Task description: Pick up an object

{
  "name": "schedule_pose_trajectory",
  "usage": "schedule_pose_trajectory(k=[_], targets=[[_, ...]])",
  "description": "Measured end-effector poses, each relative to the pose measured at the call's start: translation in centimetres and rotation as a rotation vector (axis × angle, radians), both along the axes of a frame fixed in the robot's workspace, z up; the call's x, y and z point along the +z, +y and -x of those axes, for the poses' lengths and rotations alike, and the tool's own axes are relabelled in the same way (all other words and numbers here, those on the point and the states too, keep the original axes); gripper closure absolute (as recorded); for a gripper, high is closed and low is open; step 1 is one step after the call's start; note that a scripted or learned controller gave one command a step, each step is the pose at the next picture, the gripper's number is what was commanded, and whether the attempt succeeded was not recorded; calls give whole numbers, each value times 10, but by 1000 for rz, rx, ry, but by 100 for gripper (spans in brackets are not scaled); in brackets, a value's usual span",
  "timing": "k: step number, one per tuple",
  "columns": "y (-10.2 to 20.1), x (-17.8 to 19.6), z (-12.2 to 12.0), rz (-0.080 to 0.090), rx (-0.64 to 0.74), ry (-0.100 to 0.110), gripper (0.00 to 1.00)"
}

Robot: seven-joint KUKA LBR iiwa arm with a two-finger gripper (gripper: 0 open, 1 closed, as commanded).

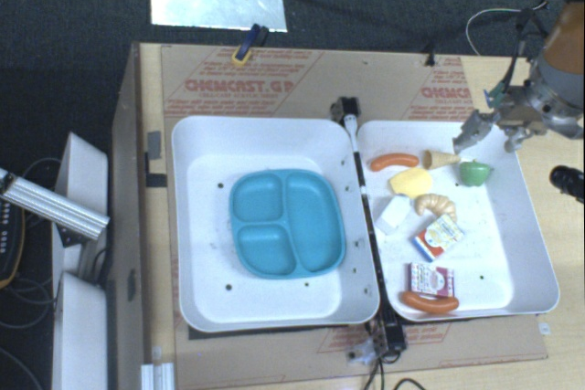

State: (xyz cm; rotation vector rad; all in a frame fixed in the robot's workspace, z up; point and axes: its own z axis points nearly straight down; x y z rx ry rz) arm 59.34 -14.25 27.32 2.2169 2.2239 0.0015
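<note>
Red "CHEMCAST GP" print, repeated, on brown board [247, 73] under bins

Bins: two, white, side by side — left bin [196, 196], right bin [521, 233].
Left bin: one blue tray [286, 222], three compartments.
Right bin, nine items:
- sausages: two [393, 163] [430, 302]
- cone [439, 160]: one
- green fruit [474, 171]: one
- yellow piece [411, 183]: one
- croissant [437, 205]: one
- white block [393, 215]: one
- cartons: two [440, 237] [430, 279]
</note>
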Motion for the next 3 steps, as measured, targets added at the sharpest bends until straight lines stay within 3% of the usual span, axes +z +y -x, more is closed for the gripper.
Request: schedule_pose_trajectory(k=[1,2,3], targets=[[33,-81,32,-1,-1,2,0],[26,-148,48,-1,-2,2,0],[33,-174,60,4,-5,-15,0]])
